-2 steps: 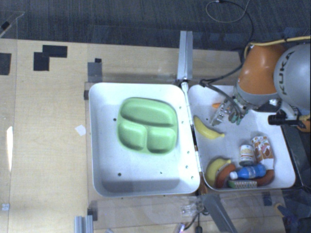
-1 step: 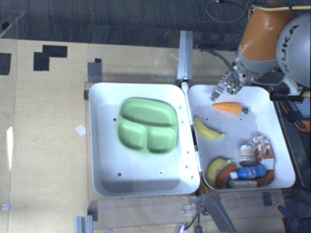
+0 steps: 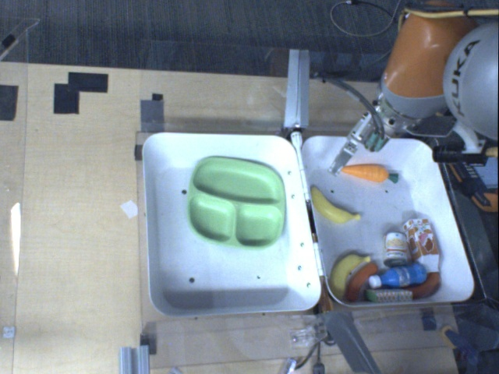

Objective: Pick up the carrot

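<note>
The small orange carrot with a dark green stub at its end (image 3: 369,174) lies flat on the floor of the right-hand shallow white bin (image 3: 444,209), toward the far part of it, its long axis running roughly across the view with the green end pointing right. It looks like a moulded plastic toy (a guess from its smooth sheen), so it is probably light, stiff and a little slippery, apt to roll or skid on the bin floor if nudged from one side. The best hold seems to be across the thick middle of the body, fingers closing on its two long flanks rather than on the tapering tip or the stub. The two-finger gripper (image 3: 355,148) hangs just beside the carrot's left end, tilted down and to the left from the grey arm with its orange band (image 3: 421,49), which reaches in from the right above the bin's far corner. The fingers appear slightly parted with nothing between them, and the carrot rests free on the bin. Nearby, a yellow banana-shaped toy (image 3: 334,207) lies closer to the centre divider, well clear of the approach.
</note>
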